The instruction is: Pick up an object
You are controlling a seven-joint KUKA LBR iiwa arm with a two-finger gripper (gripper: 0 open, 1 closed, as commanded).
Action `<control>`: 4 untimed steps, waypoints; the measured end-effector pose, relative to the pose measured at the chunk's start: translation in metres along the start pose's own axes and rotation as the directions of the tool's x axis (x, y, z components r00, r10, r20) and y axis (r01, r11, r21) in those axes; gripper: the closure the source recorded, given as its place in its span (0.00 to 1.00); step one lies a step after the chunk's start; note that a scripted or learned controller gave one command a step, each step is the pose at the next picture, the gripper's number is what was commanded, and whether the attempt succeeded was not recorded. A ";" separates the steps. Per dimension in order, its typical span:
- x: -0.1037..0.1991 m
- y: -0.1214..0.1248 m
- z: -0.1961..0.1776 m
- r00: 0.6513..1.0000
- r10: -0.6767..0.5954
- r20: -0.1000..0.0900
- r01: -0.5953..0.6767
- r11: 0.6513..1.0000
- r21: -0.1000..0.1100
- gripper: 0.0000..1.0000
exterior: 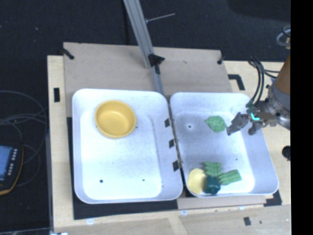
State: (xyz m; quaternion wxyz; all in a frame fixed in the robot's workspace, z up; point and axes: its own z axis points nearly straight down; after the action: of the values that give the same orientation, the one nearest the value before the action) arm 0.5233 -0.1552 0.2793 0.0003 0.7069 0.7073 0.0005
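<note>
In the right bin a small light-green object lies near the upper middle. At that bin's front edge sit a pale yellow round piece, a dark teal piece and a green leafy toy, bunched together. My gripper hangs over the right bin's right side, just right of the light-green object, with its two dark fingers spread apart and nothing between them.
A yellow bowl stands in the upper left of the left bin. A grey metal rail slants down from the top to the seam between the bins. Cables run along the arm at the right.
</note>
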 end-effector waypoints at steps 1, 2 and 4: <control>0.000 0.000 0.000 1.000 0.000 0.000 0.000 1.000 0.000 0.00; 0.004 0.003 0.061 1.000 0.001 0.000 -0.001 1.000 0.006 0.00; -0.001 0.002 0.179 1.000 0.001 0.001 -0.001 1.000 0.003 0.00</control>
State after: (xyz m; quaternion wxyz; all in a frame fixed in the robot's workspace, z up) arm 0.5253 -0.1562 0.1001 -0.0007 0.7073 0.7069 -0.0009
